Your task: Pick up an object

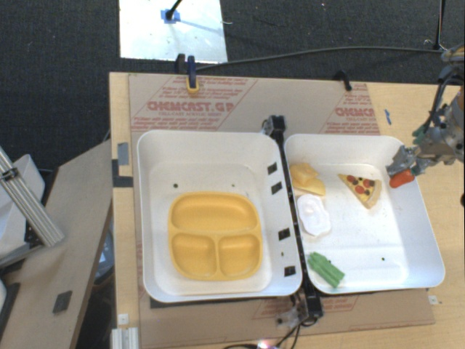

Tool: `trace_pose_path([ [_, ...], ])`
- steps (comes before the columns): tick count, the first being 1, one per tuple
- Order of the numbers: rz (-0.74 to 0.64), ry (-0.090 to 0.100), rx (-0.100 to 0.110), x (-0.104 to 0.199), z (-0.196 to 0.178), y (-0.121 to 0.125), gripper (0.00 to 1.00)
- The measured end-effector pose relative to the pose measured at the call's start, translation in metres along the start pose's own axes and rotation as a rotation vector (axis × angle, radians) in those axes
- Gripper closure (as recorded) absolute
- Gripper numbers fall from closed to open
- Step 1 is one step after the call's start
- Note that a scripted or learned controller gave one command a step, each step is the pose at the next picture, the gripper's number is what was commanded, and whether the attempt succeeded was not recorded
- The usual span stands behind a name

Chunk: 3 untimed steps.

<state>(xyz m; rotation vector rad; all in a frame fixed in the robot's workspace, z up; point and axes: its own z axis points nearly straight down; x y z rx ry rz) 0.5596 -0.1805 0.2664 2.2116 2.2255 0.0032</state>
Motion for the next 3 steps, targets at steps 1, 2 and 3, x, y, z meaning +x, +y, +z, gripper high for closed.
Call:
trace_pose_path([
  [1, -0.005, 0.004, 0.005, 0.057, -0.003, 0.0, 1.0],
  [2, -0.004, 0.004, 0.006, 0.117, 0.013, -0.001, 1.0],
  [3, -0.004, 0.004, 0.007, 0.173, 0.012, -0.009, 1.0],
])
